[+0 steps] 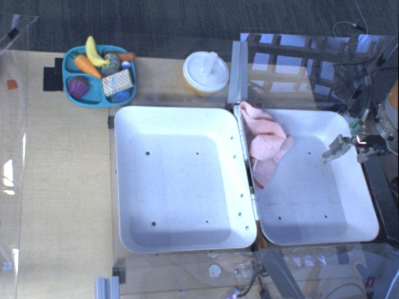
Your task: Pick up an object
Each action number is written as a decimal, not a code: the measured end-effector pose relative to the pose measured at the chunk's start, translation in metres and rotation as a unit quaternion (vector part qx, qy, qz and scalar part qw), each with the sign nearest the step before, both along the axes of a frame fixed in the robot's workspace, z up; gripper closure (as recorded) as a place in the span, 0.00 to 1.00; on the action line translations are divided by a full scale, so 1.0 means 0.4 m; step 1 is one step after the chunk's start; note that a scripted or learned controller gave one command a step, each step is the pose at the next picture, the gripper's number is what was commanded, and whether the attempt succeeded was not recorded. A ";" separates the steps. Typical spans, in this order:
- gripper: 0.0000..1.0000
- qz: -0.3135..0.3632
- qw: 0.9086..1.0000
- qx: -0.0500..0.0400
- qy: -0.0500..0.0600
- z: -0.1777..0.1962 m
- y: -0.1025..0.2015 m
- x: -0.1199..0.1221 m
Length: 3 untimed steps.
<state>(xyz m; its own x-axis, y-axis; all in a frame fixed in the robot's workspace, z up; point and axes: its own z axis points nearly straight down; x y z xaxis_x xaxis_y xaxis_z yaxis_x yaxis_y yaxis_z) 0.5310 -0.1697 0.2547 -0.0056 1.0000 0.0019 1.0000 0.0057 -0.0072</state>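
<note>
Pink cloth (265, 149) lies crumpled against the right bin's (324, 229) left wall; the gripper (336, 148), well apart from it, hangs empty, fingers apart.

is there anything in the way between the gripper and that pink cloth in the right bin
Nothing visible does. The gripper sits near the right bin's right side, and the pink cloth lies crumpled against its left wall. Between them is bare white bin floor.

The arm (389, 120) is cut off by the right edge.
</note>
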 end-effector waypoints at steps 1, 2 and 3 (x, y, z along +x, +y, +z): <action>0.00 0.094 0.996 0.000 -0.002 -0.275 0.092 0.213; 0.00 0.152 0.988 0.000 -0.002 -0.414 0.122 0.347; 0.00 0.326 0.945 -0.011 0.003 -0.413 0.131 0.326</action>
